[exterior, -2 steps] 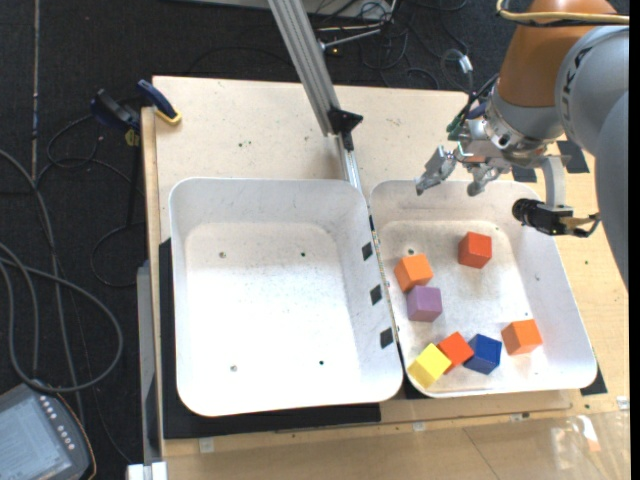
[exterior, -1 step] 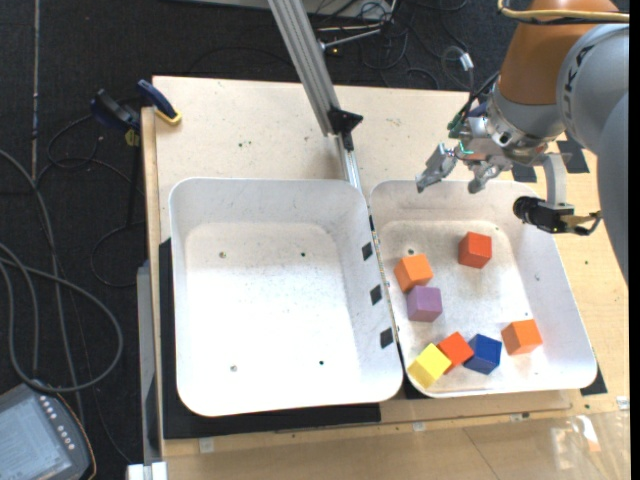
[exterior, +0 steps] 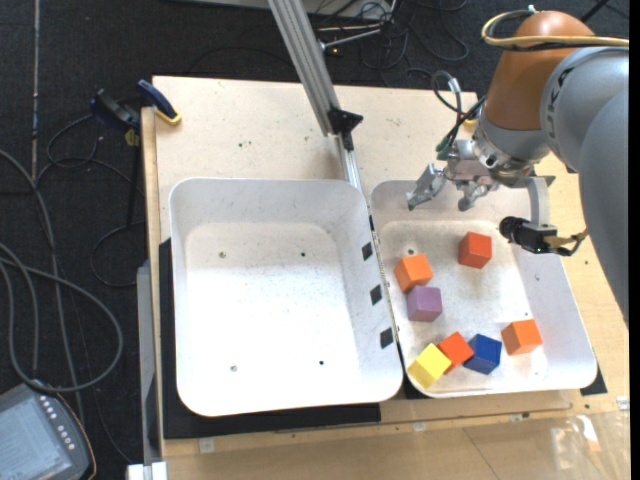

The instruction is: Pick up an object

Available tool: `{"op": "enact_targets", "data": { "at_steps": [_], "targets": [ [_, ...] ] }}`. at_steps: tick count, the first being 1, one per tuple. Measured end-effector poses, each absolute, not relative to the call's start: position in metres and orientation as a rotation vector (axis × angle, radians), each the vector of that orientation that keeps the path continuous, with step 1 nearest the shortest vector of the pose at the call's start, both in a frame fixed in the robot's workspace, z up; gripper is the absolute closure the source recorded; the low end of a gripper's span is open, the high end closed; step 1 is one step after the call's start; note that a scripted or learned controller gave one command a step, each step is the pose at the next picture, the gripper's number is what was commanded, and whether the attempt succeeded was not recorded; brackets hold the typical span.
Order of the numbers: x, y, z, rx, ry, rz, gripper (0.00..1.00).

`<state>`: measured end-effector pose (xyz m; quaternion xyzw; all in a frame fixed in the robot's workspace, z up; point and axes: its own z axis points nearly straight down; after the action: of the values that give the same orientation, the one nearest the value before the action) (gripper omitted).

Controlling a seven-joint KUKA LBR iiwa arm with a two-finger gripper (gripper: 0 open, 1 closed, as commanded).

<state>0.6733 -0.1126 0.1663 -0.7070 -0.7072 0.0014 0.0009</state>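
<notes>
Picking cleanly looks riskiest at the near end of the right bin (exterior: pixel 560 298), where the yellow cube (exterior: pixel 430 365), an orange cube (exterior: pixel 456 347) and the blue cube (exterior: pixel 484 353) touch in a row, so a descending finger could land on a neighbour or shove the lot aside. Safer targets are the small, flat-faced red cube (exterior: pixel 475 250), standing alone mid-bin, and the purple cube (exterior: pixel 424 304) just beside another orange one (exterior: pixel 414 270). Above the bin's far edge hangs the claw (exterior: pixel 447 192), fingers spread, gripping nothing.
</notes>
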Motion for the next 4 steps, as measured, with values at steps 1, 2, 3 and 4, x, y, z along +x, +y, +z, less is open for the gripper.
{"op": "enact_targets", "data": {
  "at_steps": [1, 2, 3, 4],
  "targets": [
    [0.671, -0.115, 0.102, -2.219, -2.218, 0.007, 0.0],
    [0.671, -0.114, 0.095, -2.221, -2.222, 0.002, 0.0],
    [0.672, -0.114, 0.107, -2.223, -2.223, -0.001, 1.0],
    [0.671, -0.108, 0.169, -2.223, -2.229, -0.007, 1.0]
  ]
}}
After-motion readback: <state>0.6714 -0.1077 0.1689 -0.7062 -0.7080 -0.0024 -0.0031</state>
